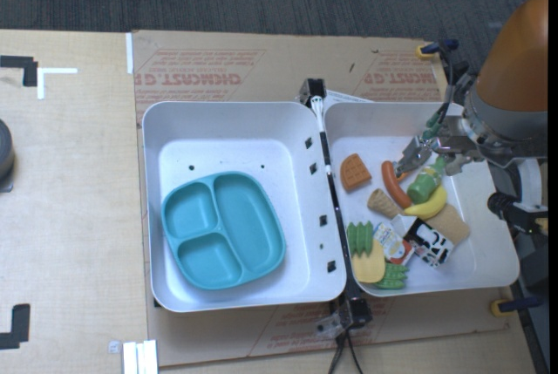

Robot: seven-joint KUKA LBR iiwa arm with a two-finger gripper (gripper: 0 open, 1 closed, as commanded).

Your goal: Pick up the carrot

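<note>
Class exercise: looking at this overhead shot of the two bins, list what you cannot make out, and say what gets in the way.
- End effector: too small and dark against the toys to tell open from shut.
- Carrot: among the piled toys in the right bin, too small to identify confidently; the orange-red stick may be it.
- Black-and-white toy: print too small to read.
- Arm: cut off by the right edge.
- Dark round object: cut off by the left edge.
</note>
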